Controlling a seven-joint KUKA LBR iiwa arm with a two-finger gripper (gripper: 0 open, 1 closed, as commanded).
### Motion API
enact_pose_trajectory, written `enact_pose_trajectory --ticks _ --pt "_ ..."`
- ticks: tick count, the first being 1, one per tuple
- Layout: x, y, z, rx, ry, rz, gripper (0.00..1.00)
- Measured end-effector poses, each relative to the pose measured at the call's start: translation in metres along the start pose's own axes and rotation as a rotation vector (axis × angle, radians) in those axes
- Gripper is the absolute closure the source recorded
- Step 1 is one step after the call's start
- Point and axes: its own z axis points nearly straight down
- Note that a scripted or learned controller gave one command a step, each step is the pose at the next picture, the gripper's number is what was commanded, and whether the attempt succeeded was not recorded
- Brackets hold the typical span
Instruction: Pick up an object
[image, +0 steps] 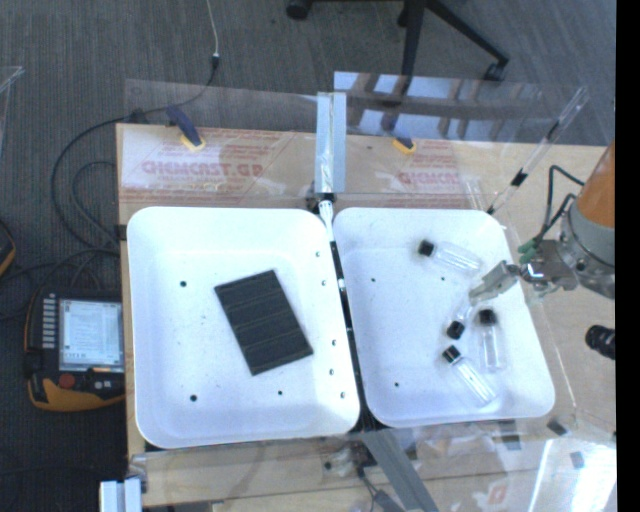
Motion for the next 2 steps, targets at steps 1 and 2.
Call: enact_pose_trajectory --ticks 1,2 --pt "-0.026 0.052 0.126 0.002 0.006 -0.087 0.00" --pt "-0.023 0.084 0.144 -0.016 0.004 -0.169 0.00"
